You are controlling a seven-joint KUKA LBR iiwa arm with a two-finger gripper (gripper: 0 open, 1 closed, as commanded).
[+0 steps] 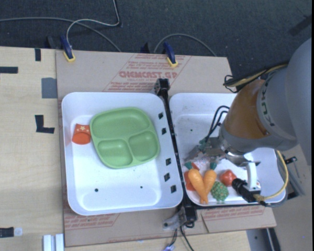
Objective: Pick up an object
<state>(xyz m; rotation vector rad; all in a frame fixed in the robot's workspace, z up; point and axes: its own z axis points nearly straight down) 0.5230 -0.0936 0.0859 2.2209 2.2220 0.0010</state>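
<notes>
Arm reaches in from right, orange band above wrist, bulk over right bin [267, 163]. Claw [201, 153] low inside that bin, near its left wall; can't tell how it is set, too blurred and partly hidden by wrist. Just below claw, at bin's front: two orange carrots [199, 181] side by side and touching, green broccoli piece [219, 191] beside them, small red tomato-like item [227, 177] just right. Left bin [120, 197] holds green three-compartment plate [125, 136]; small orange-red cup [81, 134] touching its left edge. Bins sit on cardboard sheet [141, 72] on counter [21, 156].
</notes>
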